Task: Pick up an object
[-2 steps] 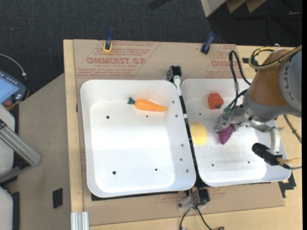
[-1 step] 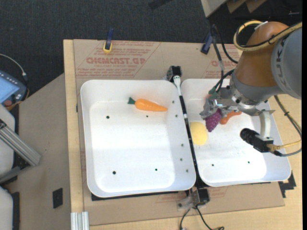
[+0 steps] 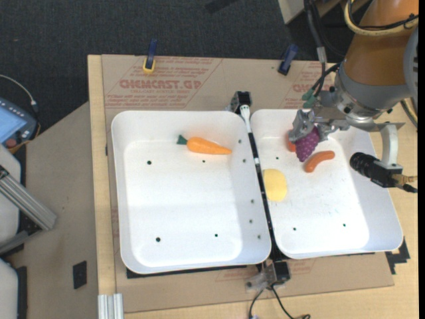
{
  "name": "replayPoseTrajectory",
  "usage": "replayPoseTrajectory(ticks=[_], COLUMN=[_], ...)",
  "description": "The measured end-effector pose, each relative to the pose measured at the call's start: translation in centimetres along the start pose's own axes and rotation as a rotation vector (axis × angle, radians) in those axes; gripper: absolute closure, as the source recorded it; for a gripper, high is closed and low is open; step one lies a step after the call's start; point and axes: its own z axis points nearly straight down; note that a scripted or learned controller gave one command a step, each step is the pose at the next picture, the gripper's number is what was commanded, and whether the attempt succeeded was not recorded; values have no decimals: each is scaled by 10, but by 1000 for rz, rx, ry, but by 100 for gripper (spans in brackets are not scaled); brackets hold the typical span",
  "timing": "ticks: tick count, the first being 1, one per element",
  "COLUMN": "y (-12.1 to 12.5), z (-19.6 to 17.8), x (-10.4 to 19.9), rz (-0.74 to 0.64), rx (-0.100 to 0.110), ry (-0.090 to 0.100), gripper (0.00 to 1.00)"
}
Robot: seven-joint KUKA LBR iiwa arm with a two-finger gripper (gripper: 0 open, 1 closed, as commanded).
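My gripper (image 3: 308, 129) hangs over the back part of the right bin (image 3: 345, 238), coming in from the right on the grey arm with the orange band. Directly under its tip lies a purple bunch of grapes (image 3: 306, 147), touching or nearly touching it. A small red piece (image 3: 291, 144) peeks out at the grapes' left side, partly hidden. An orange-red sausage (image 3: 319, 160) lies just right of the grapes. A yellow lemon (image 3: 275, 185) rests near the bin's left wall. An orange carrot (image 3: 208, 147) with a green top lies in the left bin (image 3: 172, 244).
A black divider strip (image 3: 255, 171) runs between the two bins. A black cylindrical part (image 3: 372, 167) of the arm hangs over the right bin's right side. Blue clamps (image 3: 151, 53) hold the cardboard base at the back.
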Motion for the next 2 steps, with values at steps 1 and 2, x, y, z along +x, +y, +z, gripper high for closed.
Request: replayPoseTrajectory(ticks=[1,2], y=[-65,-17], z=[72,44], x=[-13,37], rz=[8,-2], rx=[21,5], ry=[2,0], gripper=[100,100])
